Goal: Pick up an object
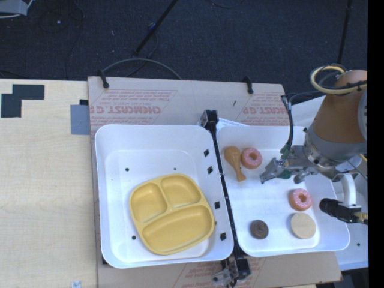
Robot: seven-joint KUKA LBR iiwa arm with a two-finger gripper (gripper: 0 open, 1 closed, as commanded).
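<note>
The right bin (336,245) holds a tan drumstick (234,161), a pink donut (251,158) beside it, a second pink donut (300,200), a dark brown round piece (259,229) and a pale round cookie (303,225). My gripper (270,174) hangs over the middle of the right bin, pointing left, just right of the first donut and the drumstick. Nothing sits between its fingers. The arm comes in from the right with its orange band (336,116) above.
The left bin (111,155) holds a yellow divided tray (171,212). A black divider clip (210,120) sits between the bins at the back. Cardboard lies under both bins, and cables run behind the arm.
</note>
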